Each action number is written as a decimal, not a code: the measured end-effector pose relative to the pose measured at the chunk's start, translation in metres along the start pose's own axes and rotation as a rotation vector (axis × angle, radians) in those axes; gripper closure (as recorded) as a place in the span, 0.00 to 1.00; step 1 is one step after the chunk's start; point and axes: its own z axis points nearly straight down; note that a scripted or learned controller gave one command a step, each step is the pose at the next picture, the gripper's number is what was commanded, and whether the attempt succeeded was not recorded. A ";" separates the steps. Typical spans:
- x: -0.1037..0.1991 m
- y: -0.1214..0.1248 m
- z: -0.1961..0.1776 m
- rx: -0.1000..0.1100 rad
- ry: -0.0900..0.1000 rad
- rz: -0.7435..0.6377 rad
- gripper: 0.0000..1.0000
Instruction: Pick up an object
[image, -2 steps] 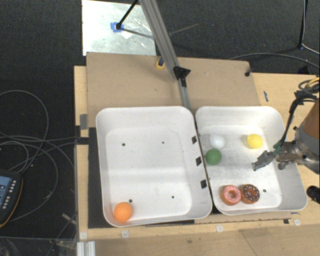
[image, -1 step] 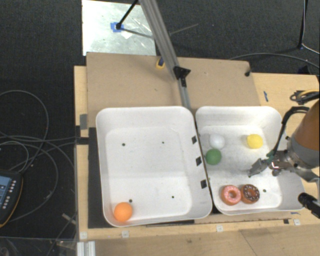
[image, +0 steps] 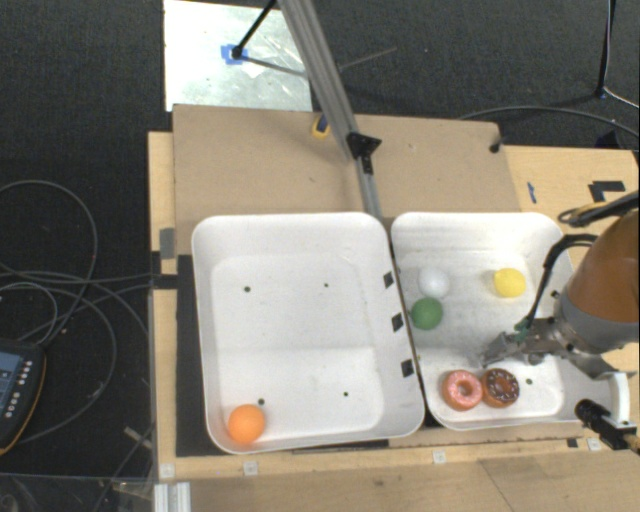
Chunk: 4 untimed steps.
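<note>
My gripper (image: 497, 351) reaches in from the right over the right bin (image: 470, 235), low near its front half. It hangs just above and behind a chocolate donut (image: 500, 387) and a pink donut (image: 462, 389), which lie side by side at the bin's front. Further back in the same bin are a green ball (image: 427, 313), a white ball (image: 433, 282) and a yellow ball (image: 509, 282). Nothing shows in the gripper's grasp.
The left bin (image: 290, 240) holds an orange ball (image: 246, 423) in its front left corner. A grey pole (image: 335, 90) slants down to the bins' back edge. The arm's orange band (image: 605, 285) covers the right bin's right wall.
</note>
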 end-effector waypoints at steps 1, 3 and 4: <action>-0.001 0.002 -0.013 -0.006 -0.002 0.000 1.00; 0.007 0.003 -0.133 -0.012 -0.004 -0.007 1.00; 0.007 0.004 -0.176 -0.011 -0.004 -0.006 1.00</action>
